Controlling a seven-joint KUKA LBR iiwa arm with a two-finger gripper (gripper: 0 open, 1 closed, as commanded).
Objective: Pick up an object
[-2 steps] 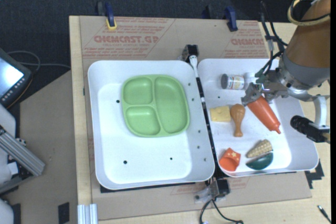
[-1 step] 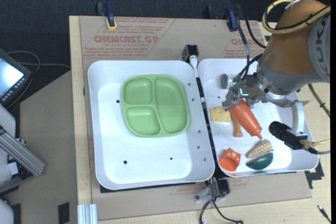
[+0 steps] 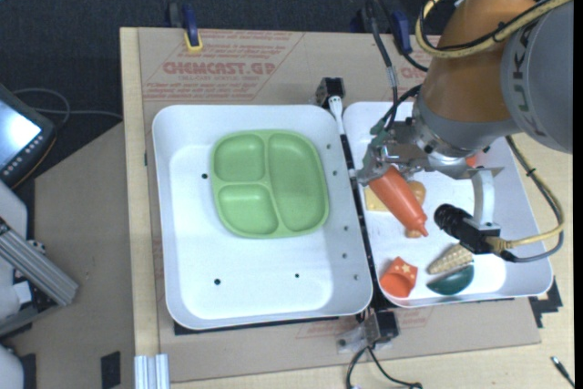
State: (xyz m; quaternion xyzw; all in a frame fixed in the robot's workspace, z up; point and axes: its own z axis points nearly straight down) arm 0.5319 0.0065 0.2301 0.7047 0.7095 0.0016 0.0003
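My gripper (image 3: 387,164) hangs over the left part of the right bin (image 3: 519,282), under the grey and orange wrist. An orange carrot-shaped toy (image 3: 402,201) slants down and to the right from directly beneath the gripper; its upper end is hidden by the gripper's metal parts, so I cannot see whether it is gripped. A pale yellow item (image 3: 416,192) lies partly under the carrot.
At the right bin's front lie a small orange piece (image 3: 398,277), a tan ridged cone (image 3: 451,261) and a dark green item (image 3: 453,281). The left bin (image 3: 182,223) holds a green divided plate (image 3: 271,183). A raised rim separates the two bins.
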